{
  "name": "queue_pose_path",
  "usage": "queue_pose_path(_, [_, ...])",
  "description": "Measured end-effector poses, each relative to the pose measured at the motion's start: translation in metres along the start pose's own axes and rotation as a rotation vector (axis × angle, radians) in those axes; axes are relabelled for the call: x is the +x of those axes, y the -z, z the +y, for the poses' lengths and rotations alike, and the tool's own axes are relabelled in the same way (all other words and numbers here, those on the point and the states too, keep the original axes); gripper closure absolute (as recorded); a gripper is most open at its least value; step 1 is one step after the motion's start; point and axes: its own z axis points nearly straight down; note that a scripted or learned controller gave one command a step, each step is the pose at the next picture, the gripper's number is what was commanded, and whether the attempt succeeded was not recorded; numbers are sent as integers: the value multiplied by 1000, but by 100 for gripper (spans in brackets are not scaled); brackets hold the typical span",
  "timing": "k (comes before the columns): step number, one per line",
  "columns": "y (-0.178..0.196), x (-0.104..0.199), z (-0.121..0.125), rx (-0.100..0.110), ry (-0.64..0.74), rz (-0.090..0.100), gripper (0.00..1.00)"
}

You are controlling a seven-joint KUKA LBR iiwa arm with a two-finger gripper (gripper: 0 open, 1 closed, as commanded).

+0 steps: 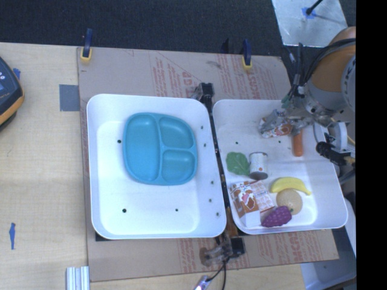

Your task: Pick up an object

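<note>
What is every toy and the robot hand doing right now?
blue divided plate: flat in the left bin
banana: lying in the right bin
small can: upright beside the green leaf
purple grapes: lying by the snack packet
gripper: low over a crinkled wrapper

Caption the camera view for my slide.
KUKA arm's gripper over the right bin beside a crumpled wrapper; blue divided plate in the left bin.
</note>
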Motion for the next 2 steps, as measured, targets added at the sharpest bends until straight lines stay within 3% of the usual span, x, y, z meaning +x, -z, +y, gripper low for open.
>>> queue_pose_path(1, [10, 2, 0, 7, 5, 4, 100])
queue_pose_path(2, [48, 5, -23, -3, -2, -5, 100])
